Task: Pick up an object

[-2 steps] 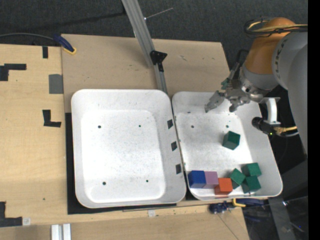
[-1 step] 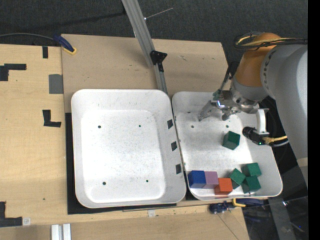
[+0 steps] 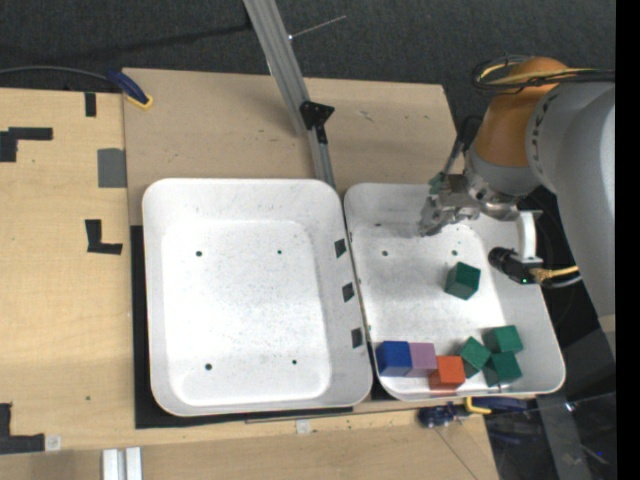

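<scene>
The pincer [image 3: 437, 220] sits at the far end of the right bin [image 3: 400, 208], low over its white floor, but its fingertips are small and blurred against the metal above them, so whether it is spread or clenched cannot be told, and nothing can be made out between its tips. The grey arm [image 3: 560, 158] with its orange band [image 3: 505, 128] is cut off by the right edge of the view. Two white bins lie side by side on the desk [image 3: 60, 268]; the left bin [image 3: 160, 208] shows a bare floor with four small dark dots. The right bin holds seven blocks: one green block [image 3: 462, 280] alone near the middle, well apart from the pincer, and six crowded along the near wall, namely a blue block [image 3: 394, 357], a purple block [image 3: 423, 356], an orange block [image 3: 449, 371], and three more green ones [image 3: 495, 353] bunched at the near right corner, partly overlapping, so their edges are hard to separate.
</scene>
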Action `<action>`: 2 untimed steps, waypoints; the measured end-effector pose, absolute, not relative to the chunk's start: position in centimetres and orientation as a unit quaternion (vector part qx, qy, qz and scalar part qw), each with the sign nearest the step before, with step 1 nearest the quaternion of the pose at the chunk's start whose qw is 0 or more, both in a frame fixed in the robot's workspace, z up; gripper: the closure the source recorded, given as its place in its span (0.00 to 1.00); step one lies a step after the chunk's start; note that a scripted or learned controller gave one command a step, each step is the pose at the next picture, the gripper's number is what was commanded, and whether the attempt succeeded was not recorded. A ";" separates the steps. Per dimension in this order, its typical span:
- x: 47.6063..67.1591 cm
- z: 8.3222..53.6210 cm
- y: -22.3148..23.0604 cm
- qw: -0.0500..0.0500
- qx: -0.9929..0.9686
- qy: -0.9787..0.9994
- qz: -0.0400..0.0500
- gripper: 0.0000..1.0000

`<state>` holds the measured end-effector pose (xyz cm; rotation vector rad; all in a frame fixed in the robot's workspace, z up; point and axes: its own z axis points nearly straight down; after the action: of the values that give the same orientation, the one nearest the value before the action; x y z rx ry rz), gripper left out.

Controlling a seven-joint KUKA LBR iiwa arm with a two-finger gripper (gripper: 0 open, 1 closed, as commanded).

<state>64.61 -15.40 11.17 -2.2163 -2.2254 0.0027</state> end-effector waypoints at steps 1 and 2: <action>64.3 15.6 -15.0 -0.001 -0.706 -0.708 -0.001 1.00; 64.2 20.7 -15.9 -0.002 -0.707 -0.708 -0.001 1.00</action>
<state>64.15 -15.89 20.67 -2.2228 -2.2258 -0.0032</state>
